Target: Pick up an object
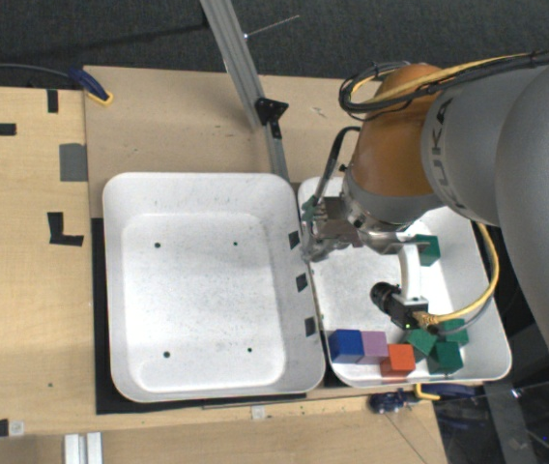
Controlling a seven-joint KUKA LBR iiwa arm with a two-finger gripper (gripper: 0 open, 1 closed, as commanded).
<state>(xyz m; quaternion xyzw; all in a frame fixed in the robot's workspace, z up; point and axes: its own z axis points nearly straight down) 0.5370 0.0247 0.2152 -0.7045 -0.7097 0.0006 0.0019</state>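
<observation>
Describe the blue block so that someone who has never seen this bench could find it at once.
Look at the right bin, the one under the grey arm. Along its near edge lies a small cluster of blocks. The blue block is the leftmost one, beside the wall next to the left bin; a purple block touches its right side, then an orange block.

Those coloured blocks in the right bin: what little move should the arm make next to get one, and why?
Probably shift toward the near edge of the right bin. The blue block, purple block, orange block and green blocks are clustered there, while the gripper sits by the bin's far left wall, with no block near it.
</observation>
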